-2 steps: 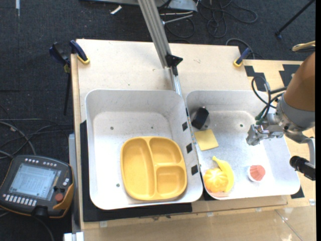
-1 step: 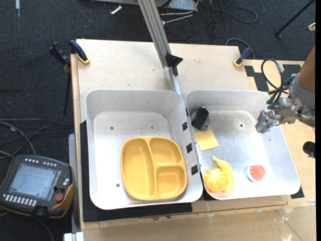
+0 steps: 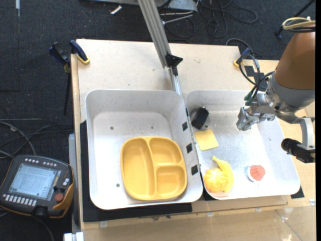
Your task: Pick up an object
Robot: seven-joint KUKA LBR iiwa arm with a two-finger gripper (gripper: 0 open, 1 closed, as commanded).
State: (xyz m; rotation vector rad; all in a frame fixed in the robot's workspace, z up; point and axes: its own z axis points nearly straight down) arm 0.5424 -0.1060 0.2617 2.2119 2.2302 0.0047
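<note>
Camera view looks down at a slant on a pale bench (image 3: 210, 54) bearing 2 shallow white bins side by side. In the left bin (image 3: 100, 109) lies a yellow plastic plate with 3 compartments (image 3: 154, 167), sitting toward the near right part of that bin.

In the right bin (image 3: 281, 149) there are 4 loose things. A small black block-shaped object (image 3: 200, 117) rests near the far left corner, close to the wall shared with the left bin. Just nearer than it lies a flat pale-yellow square piece (image 3: 206, 139), like a thin sponge or card. At the near left of the bin sits a yellow soft toy or fruit-like lump with an orange patch (image 3: 219, 177), touching or almost touching the near rim. To its right, well apart, lies a small round red-and-white object (image 3: 256, 172).

The grey arm with its orange band (image 3: 296, 54) reaches in from the right, and its metal gripper (image 3: 244, 122) hangs over the far middle of the right bin, to the right of the black block and apart from it. Nothing is seen between its tips, and whether it is open or closed cannot be told from this angle.

A handheld control pendant with a screen (image 3: 35, 182) lies on the dark floor at the left.
</note>
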